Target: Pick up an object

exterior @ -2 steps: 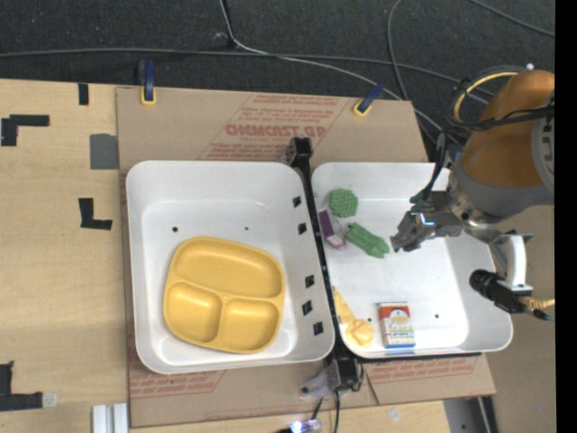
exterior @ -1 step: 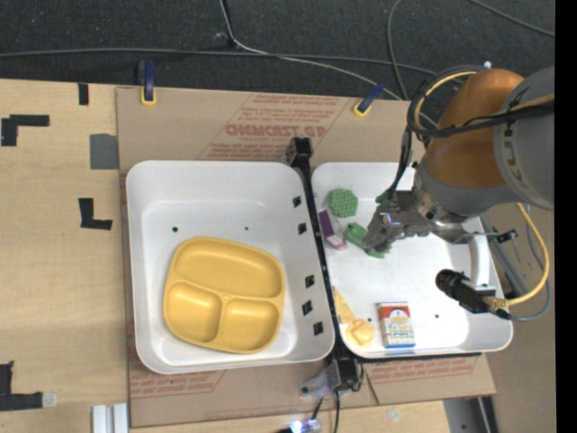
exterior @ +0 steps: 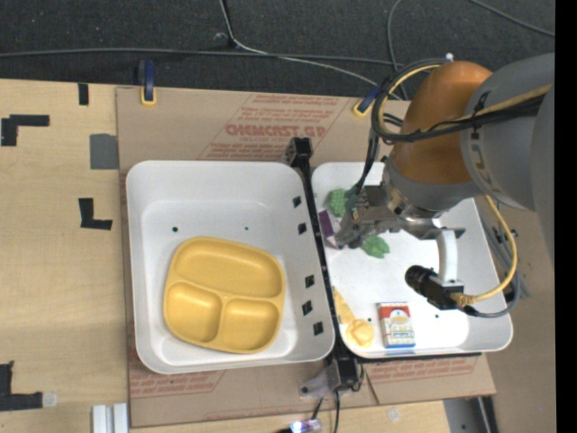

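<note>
Cardboard (exterior: 243, 133) covers the middle of the table (exterior: 54, 269), and two shallow white bins sit on it side by side. The left bin (exterior: 144, 197) holds a yellow divided plate (exterior: 224, 293), lying flat toward the bin's near half, its three compartments facing up.

The right bin (exterior: 487, 336) holds several small things. A green leafy toy (exterior: 338, 201) lies close to the bin's left wall toward the far side, and a second green piece (exterior: 377, 247) lies just beside it, nearer the bin's middle. A purple item (exterior: 330, 233) rests against the left wall between them, partly hidden. In the near left corner sits a small yellow piece (exterior: 361, 333), with a thin yellow strip (exterior: 343, 307) along the wall just beyond it. A small red, white and blue box (exterior: 396, 324) lies flat beside the yellow piece, near the bin's near edge.

The arm (exterior: 505, 133) reaches in over the right bin, its orange band (exterior: 437, 115) above the bin's far half. The gripper (exterior: 365, 226) hangs low over the green toys, right by the two green pieces. Its fingers are dark and crowded against the toys, so how far they stand apart, and whether anything sits between them, cannot be told. A black cylindrical fitting (exterior: 430, 286) with a yellow cable (exterior: 505, 278) juts from the wrist over the bin's middle.
</note>
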`<state>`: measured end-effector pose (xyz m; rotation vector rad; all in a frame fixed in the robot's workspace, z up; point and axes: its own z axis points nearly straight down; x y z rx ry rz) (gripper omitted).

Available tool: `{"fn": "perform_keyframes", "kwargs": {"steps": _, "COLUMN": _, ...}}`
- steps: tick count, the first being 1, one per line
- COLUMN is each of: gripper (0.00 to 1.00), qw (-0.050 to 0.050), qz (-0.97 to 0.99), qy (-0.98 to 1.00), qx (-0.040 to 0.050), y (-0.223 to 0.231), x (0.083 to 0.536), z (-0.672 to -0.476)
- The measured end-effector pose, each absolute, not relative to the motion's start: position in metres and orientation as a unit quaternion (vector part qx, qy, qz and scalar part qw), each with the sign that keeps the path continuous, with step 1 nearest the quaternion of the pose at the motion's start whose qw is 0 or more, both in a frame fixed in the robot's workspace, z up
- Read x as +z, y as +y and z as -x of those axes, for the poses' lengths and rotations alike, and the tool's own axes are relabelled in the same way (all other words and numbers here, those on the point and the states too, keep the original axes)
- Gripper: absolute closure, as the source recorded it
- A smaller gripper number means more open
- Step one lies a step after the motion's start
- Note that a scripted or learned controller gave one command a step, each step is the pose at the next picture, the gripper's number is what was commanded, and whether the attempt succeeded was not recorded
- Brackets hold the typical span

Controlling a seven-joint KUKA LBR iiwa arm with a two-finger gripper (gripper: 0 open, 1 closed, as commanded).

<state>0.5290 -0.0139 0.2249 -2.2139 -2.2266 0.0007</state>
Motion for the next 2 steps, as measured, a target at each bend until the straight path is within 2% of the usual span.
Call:
{"fn": "perform_keyframes", "kwargs": {"steps": 1, "gripper": 1.0, "qw": 0.001, "qz": 0.704, "qy": -0.71, "qx": 0.0002, "y": 0.038, "x": 0.23, "z": -0.534}}
{"fn": "perform_keyframes", "kwargs": {"steps": 2, "gripper": 1.0, "qw": 0.001, "qz": 0.704, "qy": -0.71, "qx": 0.0002, "y": 0.094, "x": 0.237, "z": -0.526}}
